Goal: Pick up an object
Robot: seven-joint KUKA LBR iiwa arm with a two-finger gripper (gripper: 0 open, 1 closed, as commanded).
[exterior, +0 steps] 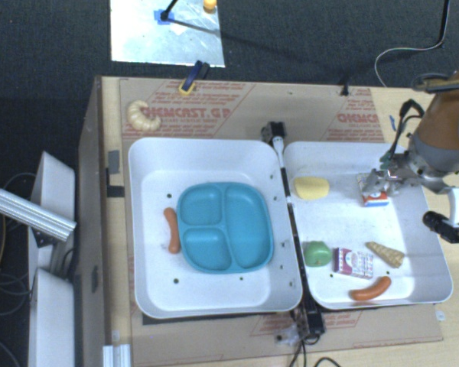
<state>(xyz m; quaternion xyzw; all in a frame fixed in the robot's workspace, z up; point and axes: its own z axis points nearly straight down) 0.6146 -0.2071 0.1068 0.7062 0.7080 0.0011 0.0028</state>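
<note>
My gripper [379, 180] hangs low over the back right of the right bin [424, 228]. Directly under it, and partly covered by it, is a small red, white and blue carton [375, 199]; whether the two touch is unclear. The same bin also holds a yellow block [311, 187], a green lump [317, 253], a purple and white carton [353, 262], a cone [386, 254] and an orange sausage [369, 288].
In the left bin [149, 197] lie a blue divided plate [224, 226] and another sausage [172, 229]. A pale pastry [144, 114] and a blue and yellow tool [191, 77] rest on the cardboard behind the bins. The arm's orange band [444, 121] rises at the right edge.
</note>
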